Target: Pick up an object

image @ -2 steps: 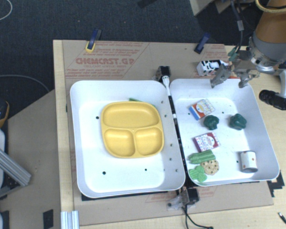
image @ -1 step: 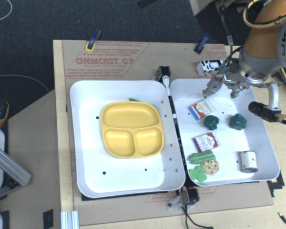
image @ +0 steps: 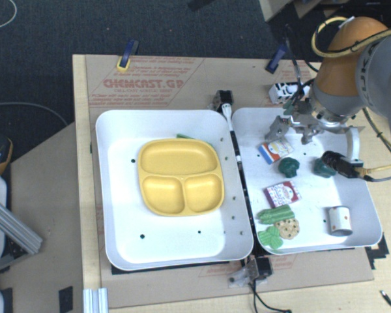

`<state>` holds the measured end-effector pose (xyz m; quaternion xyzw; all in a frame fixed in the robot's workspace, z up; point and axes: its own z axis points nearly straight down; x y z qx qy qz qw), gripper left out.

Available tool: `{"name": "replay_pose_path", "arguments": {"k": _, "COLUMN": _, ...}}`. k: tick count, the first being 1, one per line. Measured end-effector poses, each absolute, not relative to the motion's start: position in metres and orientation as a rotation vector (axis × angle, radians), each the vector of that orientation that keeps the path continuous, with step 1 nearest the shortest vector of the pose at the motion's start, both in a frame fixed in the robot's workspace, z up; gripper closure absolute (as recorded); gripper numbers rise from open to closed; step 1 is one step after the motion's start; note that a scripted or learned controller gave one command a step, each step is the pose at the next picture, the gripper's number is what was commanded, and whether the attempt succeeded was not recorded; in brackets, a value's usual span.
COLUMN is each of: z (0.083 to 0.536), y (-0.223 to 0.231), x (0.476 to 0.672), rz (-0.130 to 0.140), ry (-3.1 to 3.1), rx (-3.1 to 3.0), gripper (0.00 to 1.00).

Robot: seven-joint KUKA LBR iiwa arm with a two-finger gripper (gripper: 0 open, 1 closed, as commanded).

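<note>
My gripper [image: 292, 132] hangs over the far part of the right bin [image: 365, 204], its two grey fingers spread apart with nothing between them. Just below it lies a small red, white and blue packet [image: 275, 151]. A dark green lump [image: 289, 167] sits a little nearer, and a teal lump [image: 323, 169] lies to its right beside a black part of the arm's fittings. Further forward are a red packet [image: 281, 193], a green pickle [image: 275, 214], a cookie [image: 287, 227] on a green leaf [image: 270, 239], and a silver can [image: 339, 220].
The left bin [image: 117, 175] holds a yellow divided plate [image: 180, 176] with a green scrap [image: 186, 136] at its far edge. The grey arm with its orange band [image: 345, 57] comes in from the upper right. Cables run along the right bin's right side.
</note>
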<state>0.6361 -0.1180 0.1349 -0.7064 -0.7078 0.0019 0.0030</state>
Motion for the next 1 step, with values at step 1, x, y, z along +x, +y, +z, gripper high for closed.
{"name": "replay_pose_path", "arguments": {"k": 1, "z": 0.0834, "y": -0.1173, "x": 0.6362, "rz": 0.003, "ry": -2.221, "rx": -2.218, "gripper": 0.0}}
